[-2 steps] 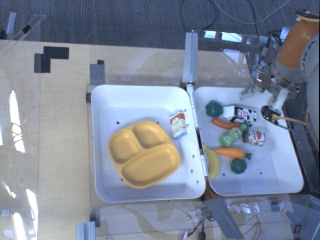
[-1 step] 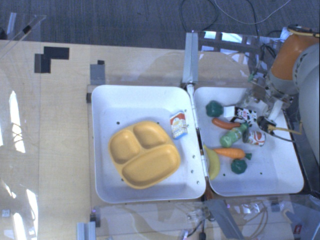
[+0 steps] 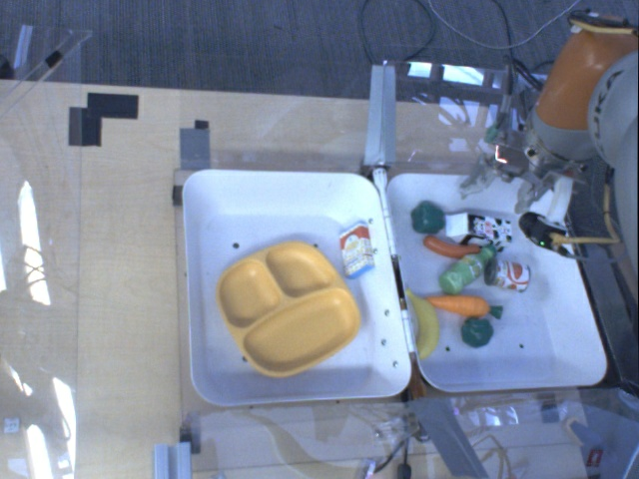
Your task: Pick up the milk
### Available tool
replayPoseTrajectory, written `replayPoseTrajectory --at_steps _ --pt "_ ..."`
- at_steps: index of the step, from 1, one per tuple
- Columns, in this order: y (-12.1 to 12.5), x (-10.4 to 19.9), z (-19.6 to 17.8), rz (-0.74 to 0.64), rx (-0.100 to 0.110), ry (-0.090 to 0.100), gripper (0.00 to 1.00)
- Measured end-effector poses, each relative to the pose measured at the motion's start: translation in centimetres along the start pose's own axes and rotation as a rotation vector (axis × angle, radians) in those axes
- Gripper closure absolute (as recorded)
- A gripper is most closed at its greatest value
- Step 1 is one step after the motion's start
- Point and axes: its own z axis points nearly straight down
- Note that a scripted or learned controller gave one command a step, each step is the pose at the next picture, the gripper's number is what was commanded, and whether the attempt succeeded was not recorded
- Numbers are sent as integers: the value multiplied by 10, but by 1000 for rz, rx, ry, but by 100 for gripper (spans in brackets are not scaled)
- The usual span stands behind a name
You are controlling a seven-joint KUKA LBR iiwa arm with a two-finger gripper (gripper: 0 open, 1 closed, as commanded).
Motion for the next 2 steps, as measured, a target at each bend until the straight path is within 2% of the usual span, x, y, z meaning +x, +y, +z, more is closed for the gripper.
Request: replayPoseTrajectory --at_steps 1,2 --pt "-10 -20 52 -95 -2 1 0" --pt "-60 -45 70 -80 -1 0 0"
